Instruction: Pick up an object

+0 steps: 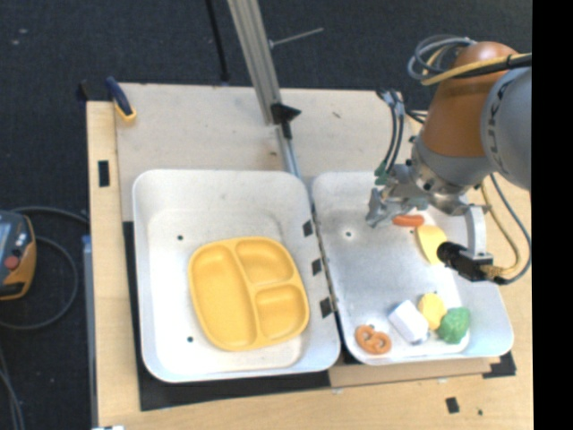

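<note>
While the gripper [383, 206] is held low over the right bin [358, 267], the approach step is judged in hand. Jaw state cannot be told. Candidate objects are seen near: a carrot [409, 221] just beside it, a banana [431, 243] beyond. Alignment and descent are called for next.
</note>
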Robot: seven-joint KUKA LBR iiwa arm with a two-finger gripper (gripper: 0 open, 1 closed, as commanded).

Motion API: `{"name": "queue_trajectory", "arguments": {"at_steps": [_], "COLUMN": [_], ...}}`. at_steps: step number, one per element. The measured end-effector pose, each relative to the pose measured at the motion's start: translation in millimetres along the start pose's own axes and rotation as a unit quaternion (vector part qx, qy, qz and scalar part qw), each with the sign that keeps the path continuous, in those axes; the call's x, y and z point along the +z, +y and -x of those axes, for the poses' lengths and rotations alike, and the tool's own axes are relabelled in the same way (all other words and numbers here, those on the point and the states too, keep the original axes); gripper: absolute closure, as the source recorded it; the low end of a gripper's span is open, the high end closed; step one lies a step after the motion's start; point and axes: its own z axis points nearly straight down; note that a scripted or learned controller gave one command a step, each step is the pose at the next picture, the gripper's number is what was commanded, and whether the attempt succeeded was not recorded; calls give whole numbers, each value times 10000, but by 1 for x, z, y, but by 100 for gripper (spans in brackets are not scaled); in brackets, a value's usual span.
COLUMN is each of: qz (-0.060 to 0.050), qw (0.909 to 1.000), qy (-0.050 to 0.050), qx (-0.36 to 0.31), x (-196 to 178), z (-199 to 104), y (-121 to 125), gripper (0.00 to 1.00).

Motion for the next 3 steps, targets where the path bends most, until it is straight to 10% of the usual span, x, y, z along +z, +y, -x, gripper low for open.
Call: {"name": "queue_trajectory", "arguments": {"at_steps": [3], "qz": [8], "qw": [10000], "qy": [5], "qx": [-4], "x": [-19], "z": [-138], "y": [52], "gripper": [100]}}
